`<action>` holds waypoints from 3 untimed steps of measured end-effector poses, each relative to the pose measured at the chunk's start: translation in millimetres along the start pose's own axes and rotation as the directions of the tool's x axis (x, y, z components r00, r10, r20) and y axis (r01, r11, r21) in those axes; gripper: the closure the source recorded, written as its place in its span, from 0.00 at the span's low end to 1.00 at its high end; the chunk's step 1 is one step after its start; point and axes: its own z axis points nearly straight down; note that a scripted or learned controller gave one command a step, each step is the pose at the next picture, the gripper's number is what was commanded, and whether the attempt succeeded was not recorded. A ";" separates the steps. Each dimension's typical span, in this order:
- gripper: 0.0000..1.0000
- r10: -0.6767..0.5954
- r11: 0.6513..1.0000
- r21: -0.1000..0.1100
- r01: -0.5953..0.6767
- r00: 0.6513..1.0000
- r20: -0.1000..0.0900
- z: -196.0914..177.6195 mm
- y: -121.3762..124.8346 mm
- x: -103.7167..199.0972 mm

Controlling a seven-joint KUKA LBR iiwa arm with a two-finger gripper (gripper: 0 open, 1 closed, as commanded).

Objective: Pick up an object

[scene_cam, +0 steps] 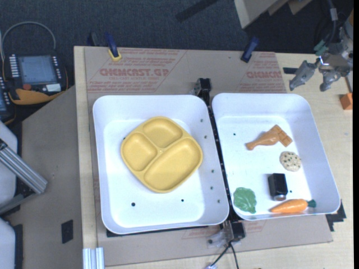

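The gripper (315,76) hangs over the bench's far right corner, outside the right bin (224,150), jaws spread and gripping nothing. The likely targets lie loose near that bin's right wall: chicken leg (269,139), cookie (290,161), black block (277,185), carrot (290,207), leaf (244,199).

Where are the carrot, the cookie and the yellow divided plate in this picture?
carrot (289,207), camera view, middle of its orange body.
cookie (290,161), camera view, centre of its speckled face.
yellow divided plate (168,170), camera view, floor of its largest compartment.
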 end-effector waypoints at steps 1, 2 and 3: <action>0.00 -0.004 1.000 -0.014 0.004 1.000 0.003 -9.4 2.0 1.2; 0.00 -0.005 1.000 -0.011 0.005 1.000 0.003 36.9 4.5 9.4; 0.00 -0.004 1.000 -0.012 0.004 1.000 0.003 78.0 2.8 8.2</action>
